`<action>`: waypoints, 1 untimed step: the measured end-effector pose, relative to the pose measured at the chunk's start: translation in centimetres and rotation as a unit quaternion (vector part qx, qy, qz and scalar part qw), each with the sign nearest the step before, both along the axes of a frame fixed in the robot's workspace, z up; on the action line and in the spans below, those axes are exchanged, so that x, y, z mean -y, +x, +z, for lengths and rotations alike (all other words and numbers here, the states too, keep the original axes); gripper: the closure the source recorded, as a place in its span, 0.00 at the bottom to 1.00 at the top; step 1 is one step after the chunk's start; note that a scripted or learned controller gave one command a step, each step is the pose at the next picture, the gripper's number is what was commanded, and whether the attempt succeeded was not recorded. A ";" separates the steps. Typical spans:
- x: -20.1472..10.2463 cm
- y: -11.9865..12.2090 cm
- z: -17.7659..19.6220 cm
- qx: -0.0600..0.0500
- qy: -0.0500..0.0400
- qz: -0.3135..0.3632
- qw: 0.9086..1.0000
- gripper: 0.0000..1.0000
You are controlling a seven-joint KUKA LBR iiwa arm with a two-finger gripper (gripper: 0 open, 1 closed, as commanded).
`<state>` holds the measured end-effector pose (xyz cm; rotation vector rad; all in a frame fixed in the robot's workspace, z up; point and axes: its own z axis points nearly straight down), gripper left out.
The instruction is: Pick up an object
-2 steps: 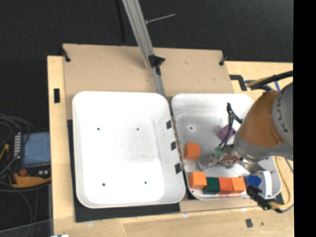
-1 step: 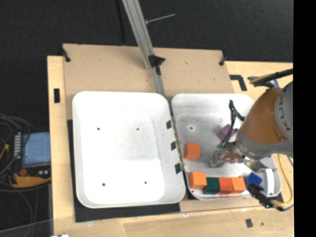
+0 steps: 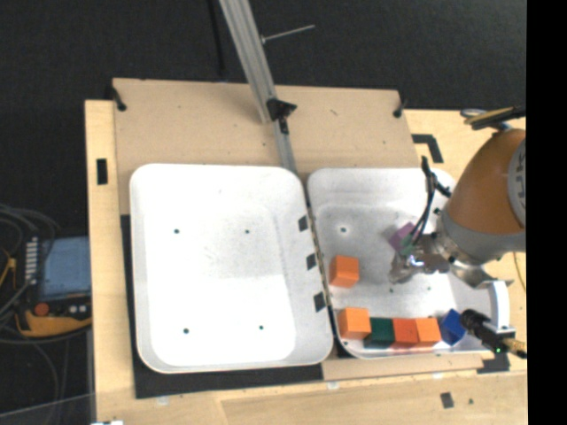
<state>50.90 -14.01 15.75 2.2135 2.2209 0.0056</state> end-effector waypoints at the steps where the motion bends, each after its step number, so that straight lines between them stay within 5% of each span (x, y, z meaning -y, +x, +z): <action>1: -0.5 -0.6 5.4 0.000 0.000 0.000 1.000 1.00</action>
